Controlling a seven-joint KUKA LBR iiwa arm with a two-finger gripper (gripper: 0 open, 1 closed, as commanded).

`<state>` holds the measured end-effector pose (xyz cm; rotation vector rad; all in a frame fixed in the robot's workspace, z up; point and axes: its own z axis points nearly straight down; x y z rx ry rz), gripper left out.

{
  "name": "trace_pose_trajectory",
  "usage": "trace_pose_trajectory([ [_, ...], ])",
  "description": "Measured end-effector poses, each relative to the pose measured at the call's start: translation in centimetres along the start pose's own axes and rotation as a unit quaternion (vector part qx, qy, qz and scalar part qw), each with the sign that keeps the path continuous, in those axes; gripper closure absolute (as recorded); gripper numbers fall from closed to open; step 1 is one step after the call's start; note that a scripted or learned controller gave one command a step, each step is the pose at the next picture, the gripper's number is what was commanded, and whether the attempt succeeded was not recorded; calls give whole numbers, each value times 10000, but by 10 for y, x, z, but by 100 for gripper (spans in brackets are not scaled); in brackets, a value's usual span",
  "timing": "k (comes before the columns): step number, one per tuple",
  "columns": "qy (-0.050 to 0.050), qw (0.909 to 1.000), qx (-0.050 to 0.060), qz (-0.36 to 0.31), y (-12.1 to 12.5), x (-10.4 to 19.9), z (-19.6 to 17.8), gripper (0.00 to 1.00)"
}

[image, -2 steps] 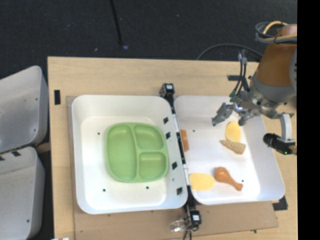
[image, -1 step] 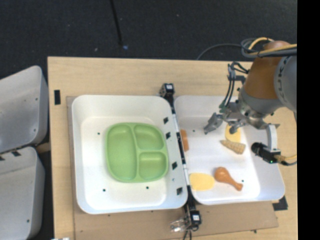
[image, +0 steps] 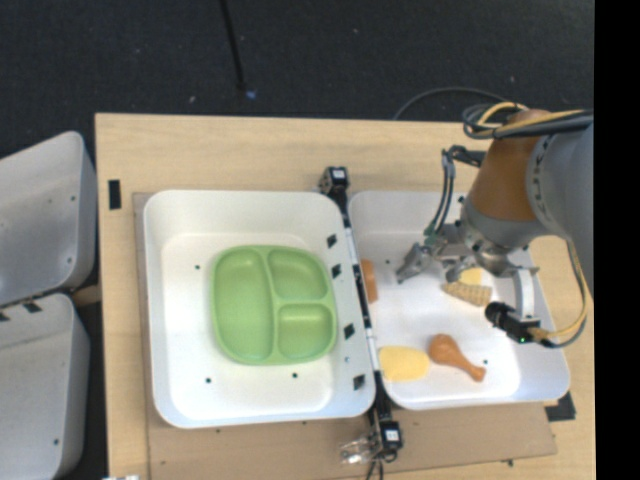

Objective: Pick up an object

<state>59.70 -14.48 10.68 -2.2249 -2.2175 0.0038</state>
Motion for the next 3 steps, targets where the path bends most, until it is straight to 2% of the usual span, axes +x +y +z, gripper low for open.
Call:
trace_pose_trajectory([
  [1, -1, 10000, -21, 26, 1, -1, -13, 100],
  [2, -3, 10000, -37, 20, 4, -9, -59, 100],
  [3, -4, 10000, -43, -1, 3, -13, -123, 100],
])
